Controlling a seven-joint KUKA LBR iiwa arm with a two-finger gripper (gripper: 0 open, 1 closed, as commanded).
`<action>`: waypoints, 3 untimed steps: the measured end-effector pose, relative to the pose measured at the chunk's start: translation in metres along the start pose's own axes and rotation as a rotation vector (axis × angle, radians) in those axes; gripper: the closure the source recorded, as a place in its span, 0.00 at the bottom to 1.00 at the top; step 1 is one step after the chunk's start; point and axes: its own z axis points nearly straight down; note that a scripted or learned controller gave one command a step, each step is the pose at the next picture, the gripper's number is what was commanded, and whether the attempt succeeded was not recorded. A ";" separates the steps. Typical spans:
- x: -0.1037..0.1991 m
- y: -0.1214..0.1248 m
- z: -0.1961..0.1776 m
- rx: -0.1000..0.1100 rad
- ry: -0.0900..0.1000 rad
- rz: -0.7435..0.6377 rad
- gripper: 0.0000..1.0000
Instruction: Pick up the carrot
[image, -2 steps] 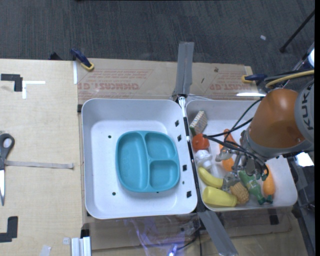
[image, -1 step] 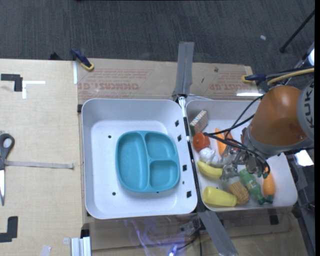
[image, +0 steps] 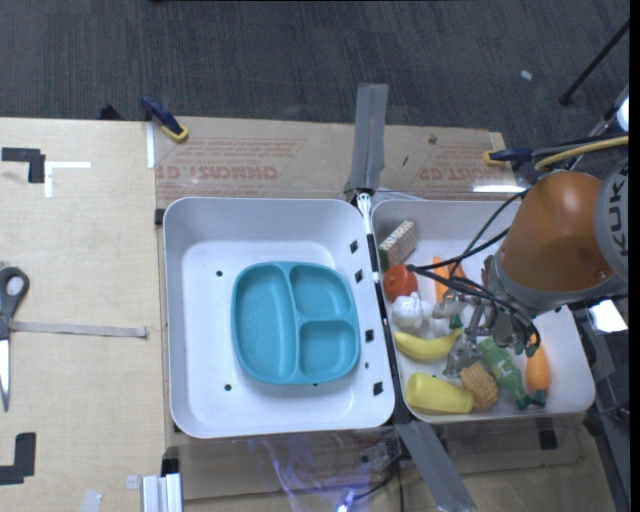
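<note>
Carrot (image: 538, 371): lower right of frame, in right bin (image: 575, 400), long axis roughly vertical, just right of hand (image: 487, 333). Hand's grip state: cannot tell. 1 arm.

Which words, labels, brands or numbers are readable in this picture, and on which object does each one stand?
"CHEMICALS GR...": my uncertain reading of the red print on the brown cardboard sheet behind the left shallow white bin; it appears upside down and blurred.
Red print on the same cardboard behind the right shallow white bin: too blurred to read.
Large dark letter on the grey robot arm: cut off at the picture's edge, unreadable.
</note>
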 end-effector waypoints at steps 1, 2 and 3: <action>-0.061 0.004 0.014 -0.001 0.012 0.172 0.00; -0.064 0.004 0.001 0.000 0.006 0.169 1.00; -0.064 0.005 0.001 -0.001 0.006 0.169 0.00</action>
